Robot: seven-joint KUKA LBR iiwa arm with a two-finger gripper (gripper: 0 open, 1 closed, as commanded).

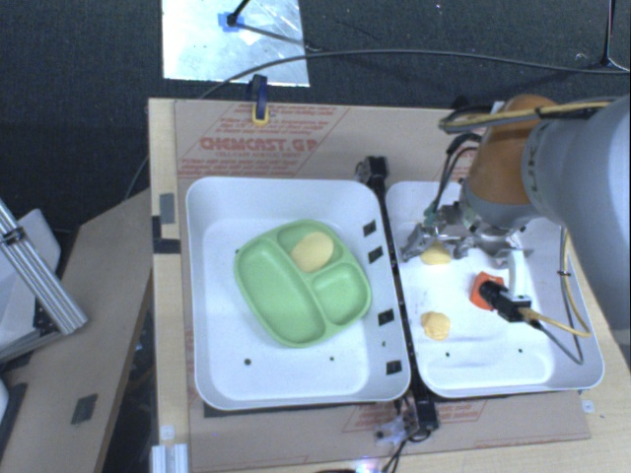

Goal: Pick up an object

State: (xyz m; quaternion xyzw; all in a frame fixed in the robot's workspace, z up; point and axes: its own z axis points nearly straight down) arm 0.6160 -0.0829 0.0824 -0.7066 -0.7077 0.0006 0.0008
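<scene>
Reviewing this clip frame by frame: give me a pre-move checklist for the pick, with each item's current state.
1. Gripper is inside the right bin: ok.
2. Target near gripper: a yellow piece lies right at it: ok.
3. Piece seen between fingers: cannot tell.
4. Other candidates free: second yellow piece and orange object lie apart from it: ok.
5. Green tray with its yellow item sits in the left bin, away from the arm: ok.
</scene>
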